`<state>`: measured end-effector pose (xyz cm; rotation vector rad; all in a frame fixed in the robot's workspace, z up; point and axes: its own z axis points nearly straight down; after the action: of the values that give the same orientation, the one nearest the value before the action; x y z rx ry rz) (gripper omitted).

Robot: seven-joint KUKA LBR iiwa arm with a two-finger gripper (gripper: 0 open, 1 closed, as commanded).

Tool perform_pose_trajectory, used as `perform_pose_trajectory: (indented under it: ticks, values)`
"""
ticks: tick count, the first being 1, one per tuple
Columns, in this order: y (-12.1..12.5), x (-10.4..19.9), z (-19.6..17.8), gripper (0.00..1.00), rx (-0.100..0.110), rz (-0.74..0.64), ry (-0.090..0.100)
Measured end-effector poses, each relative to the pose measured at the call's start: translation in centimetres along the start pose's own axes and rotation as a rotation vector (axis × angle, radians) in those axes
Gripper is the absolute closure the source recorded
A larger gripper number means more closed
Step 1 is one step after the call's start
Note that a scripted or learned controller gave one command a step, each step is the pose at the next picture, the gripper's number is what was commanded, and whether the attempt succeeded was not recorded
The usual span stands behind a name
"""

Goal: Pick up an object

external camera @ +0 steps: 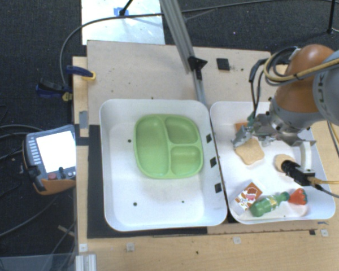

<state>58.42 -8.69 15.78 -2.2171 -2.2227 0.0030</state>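
Note:
The right bin (pixel 225 113) holds several small items. A tan toast slice (pixel 251 152) lies near its left side, and a small orange piece (pixel 239 127) sits just above it. My gripper (pixel 244 135) hangs low over the upper left corner of the toast, right beside the orange piece. A round beige cookie (pixel 281 162) lies to the right of the toast. Along the bin's front edge are a red-and-white carton (pixel 247 196), a green bottle (pixel 266 204) and a red strawberry-like piece (pixel 298 196).
The left bin (pixel 110 168) holds a green divided plate (pixel 168 145) in its upper middle. A grey pole (pixel 181 33) slants down to the divide between the bins. The arm's body and cables (pixel 302 89) overhang the right bin's far right corner.

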Motion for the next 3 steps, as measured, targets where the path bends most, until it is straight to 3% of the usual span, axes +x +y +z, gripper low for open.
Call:
perform_pose_trajectory:
  ticks: [1,2,3]
  values:
    - [1.0,0.2,5.0,0.0,0.0,-0.001,0.0]
    - [1.4,0.2,6.8,0.0,-0.013,0.001,-0.003]
    - [1.6,0.0,5.5,1.0,-0.025,0.001,-0.006]
